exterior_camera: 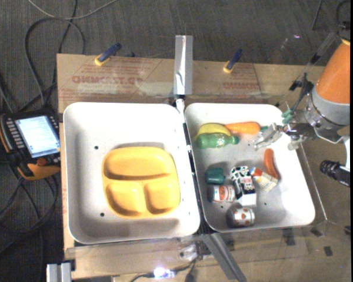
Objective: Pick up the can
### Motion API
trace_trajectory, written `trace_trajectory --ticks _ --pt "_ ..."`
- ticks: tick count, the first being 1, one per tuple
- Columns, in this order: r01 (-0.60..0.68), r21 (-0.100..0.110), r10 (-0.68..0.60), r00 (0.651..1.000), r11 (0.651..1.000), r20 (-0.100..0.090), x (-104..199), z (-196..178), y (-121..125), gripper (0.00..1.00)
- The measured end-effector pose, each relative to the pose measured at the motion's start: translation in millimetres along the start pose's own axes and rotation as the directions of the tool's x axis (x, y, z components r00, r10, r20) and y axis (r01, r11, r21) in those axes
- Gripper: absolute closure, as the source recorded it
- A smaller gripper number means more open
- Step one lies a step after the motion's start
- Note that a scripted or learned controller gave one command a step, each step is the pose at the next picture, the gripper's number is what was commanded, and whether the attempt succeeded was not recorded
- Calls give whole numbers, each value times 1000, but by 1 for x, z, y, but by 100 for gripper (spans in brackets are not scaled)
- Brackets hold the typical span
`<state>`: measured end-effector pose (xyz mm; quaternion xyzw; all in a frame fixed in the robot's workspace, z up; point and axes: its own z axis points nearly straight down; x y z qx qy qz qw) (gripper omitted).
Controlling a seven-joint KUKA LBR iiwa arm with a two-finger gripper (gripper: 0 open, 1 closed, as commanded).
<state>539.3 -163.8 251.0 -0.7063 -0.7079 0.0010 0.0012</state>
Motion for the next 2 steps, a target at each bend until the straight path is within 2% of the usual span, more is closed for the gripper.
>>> trace_trajectory --ticks 1,2 --pt "124 1 -124 992 992 0 72 92 1 0" --pt "49 -29 -49 999 998 8 51 125 -16 0"
